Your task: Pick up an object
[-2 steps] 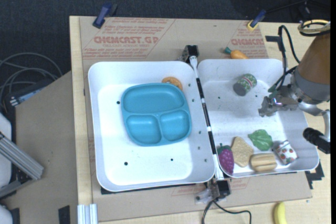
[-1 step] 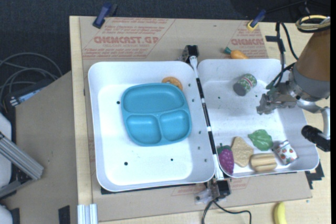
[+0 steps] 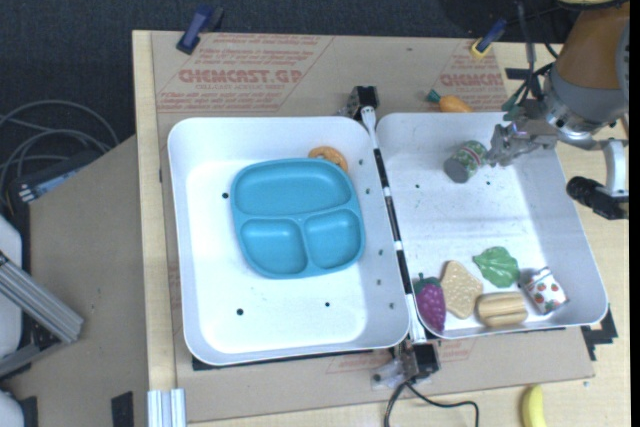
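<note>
Here, from the camera above the desk [image 3: 150,215], you see two shallow white plastic bins side by side on a brown board printed with red lettering. The left bin [image 3: 200,315] holds a smooth blue plate [image 3: 297,215] with three rounded compartments, tilted a little, and a small round orange-brown piece [image 3: 327,156] touches the plate's far edge.

The right bin [image 3: 560,215] carries a cluster at its near edge: a dark purple grape bunch [image 3: 430,303], a tan speckled cracker-shaped slice [image 3: 460,287], a crinkled green leaf [image 3: 496,265], a tan bread roll [image 3: 501,309], and a white cube with red spots [image 3: 544,291].

Towards the far side of that bin, the gripper [image 3: 490,151] hangs off the grey arm with its orange band. Just beside its tips lies a small grey-green can [image 3: 465,160], tipped on its side. You cannot tell whether the gripper is spread or pressed together, nor whether it touches the can.

Beyond the bin's far rim, a small orange carrot [image 3: 452,101] lies on the board.
</note>
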`<state>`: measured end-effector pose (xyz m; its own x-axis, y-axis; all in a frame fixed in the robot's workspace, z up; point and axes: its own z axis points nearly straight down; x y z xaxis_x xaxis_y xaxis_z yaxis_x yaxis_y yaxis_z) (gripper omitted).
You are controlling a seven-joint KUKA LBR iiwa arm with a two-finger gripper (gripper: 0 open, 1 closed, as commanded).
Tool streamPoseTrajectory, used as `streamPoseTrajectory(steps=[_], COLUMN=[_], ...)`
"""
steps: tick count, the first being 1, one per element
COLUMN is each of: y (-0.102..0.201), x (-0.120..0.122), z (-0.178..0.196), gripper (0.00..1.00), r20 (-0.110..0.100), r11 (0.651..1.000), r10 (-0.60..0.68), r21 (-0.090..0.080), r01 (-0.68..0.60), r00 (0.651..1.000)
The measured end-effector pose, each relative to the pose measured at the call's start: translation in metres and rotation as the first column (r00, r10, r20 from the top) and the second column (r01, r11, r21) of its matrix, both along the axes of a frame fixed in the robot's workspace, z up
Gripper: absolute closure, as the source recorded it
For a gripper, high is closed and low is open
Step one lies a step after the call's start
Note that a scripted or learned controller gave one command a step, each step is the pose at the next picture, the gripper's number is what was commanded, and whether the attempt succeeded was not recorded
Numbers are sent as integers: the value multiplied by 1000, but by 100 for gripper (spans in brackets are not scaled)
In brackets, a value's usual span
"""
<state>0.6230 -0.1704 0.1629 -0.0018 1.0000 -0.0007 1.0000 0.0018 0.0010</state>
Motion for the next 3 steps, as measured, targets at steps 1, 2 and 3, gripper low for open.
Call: streamPoseTrajectory(steps=[1,2,3], y=[0,23,20], x=[0,15,44], z=[0,-80,-77], gripper=[0,0,0], r20=[0,-5,1], r11=[1000,1000,1000], r10=[-1,-1,0], r21=[0,2,0], r01=[1,1,0], r00=[1000,1000,1000])
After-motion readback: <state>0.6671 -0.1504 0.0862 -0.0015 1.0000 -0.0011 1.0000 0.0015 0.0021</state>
